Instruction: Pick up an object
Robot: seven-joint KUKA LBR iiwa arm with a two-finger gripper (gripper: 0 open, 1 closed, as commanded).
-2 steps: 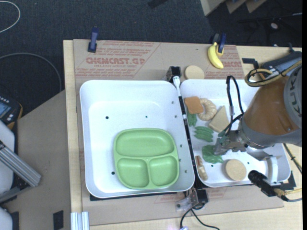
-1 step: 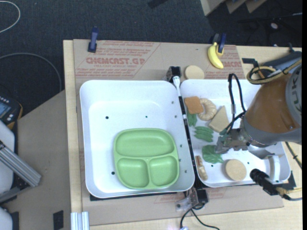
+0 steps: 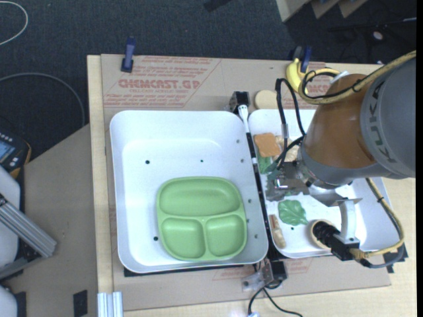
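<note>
Pincer (image 3: pixel 283 183) over right bin (image 3: pixel 370 233), grip state unclear; green leafy piece (image 3: pixel 291 211) just beside, no clear long axis.

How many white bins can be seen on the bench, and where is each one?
2. The left bin holds a green divided plate. The right bin, beside it, lies partly under the arm, which may hide more items.
</note>
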